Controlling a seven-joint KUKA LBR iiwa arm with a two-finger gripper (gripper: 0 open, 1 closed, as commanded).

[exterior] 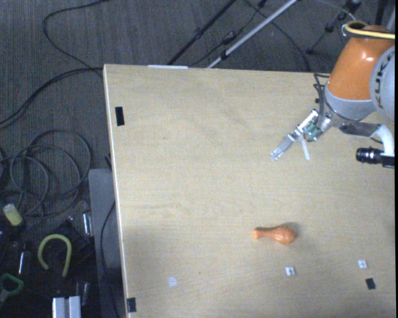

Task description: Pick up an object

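Orange pear-shaped object (276, 234) lies flat, long axis sideways, neck pointing left.

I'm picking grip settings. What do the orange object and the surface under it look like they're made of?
Orange object: pear-shaped, smooth, with a slight sheen, probably plastic or rubber; too small to be sure. Board: pale tan, matte, faintly grained, likely plywood or a wood laminate.

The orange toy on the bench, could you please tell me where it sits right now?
The orange toy lies on the bench, toward its lower middle in the camera view, below and apart from the gripper.
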